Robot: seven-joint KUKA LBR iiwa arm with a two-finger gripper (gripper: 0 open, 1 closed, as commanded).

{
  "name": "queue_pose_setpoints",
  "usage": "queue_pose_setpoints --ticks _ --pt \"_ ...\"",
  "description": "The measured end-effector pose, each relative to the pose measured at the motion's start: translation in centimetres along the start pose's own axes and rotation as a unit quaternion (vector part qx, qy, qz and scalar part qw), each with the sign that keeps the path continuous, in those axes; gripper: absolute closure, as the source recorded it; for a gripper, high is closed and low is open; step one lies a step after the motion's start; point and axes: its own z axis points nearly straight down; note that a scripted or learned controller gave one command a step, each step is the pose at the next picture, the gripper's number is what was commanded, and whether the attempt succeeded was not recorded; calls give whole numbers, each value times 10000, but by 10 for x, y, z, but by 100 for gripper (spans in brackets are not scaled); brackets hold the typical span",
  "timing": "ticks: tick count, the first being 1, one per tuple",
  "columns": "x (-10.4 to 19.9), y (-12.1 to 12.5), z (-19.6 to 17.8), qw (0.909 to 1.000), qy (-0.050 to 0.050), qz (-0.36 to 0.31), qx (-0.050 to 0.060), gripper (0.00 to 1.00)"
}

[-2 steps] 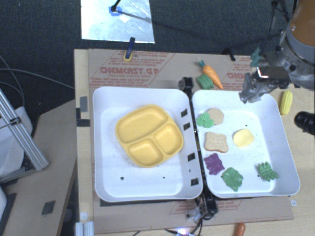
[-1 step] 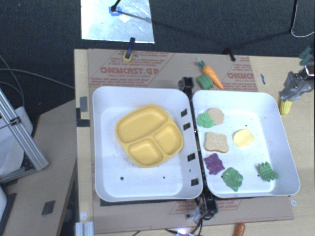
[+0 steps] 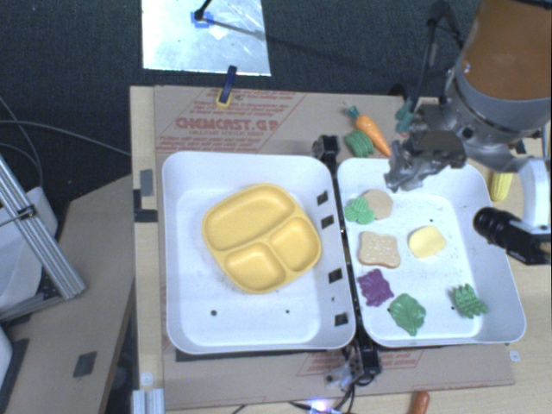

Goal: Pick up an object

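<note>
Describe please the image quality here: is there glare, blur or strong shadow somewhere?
In the camera view, the light is soft and even; the foil sheet above the bench glares pale; the yellow tray casts only a faint shadow in the left bin; the gripper and arm look slightly blurred, while the toy foods stay fairly sharp.

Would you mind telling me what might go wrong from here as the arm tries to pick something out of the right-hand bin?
1. The end effector hangs at the right bin's far rim, near the tan round piece and green leafy piece. These two touch, so a grasp may catch both or nudge one away.
2. The toast slice and pale yellow piece look flat, so the fingers may slide over them.
</note>
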Motion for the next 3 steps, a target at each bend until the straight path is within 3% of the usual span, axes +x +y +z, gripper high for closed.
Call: queue_pose_setpoints --ticks 1,2,3 --pt "19 6 -40 10000 -4 48 -35 100" --pt "-36 -1 -64 9999 -17 100 -29 100" --pt "-134 -3 -64 9999 -29 126 -24 100"
